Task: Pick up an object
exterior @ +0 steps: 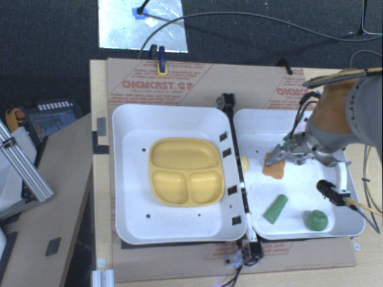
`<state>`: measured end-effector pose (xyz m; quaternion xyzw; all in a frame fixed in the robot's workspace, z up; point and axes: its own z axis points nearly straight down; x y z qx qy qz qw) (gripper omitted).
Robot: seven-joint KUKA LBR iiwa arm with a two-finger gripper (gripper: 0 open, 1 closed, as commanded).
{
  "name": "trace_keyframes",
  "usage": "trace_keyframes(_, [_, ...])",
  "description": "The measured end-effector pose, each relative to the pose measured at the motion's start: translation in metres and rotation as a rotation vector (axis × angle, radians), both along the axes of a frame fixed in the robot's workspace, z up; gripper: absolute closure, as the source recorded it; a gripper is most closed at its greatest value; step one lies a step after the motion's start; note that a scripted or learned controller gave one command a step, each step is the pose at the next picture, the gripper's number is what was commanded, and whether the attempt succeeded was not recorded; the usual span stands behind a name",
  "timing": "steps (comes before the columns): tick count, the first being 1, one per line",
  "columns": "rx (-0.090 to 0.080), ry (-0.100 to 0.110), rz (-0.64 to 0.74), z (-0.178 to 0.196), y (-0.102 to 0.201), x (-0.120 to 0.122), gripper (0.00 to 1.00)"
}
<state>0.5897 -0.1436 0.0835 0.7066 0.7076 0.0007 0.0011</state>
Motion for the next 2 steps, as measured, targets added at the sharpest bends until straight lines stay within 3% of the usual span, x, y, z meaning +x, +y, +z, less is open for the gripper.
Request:
trace_keyframes(1, [0.000, -0.006, 0.001, 0.015, 0.000, 0.002, 1.00])
trace_keyframes(2, [-0.001, -0.004, 0.003, 0.079, -0.001, 0.007, 1.00])
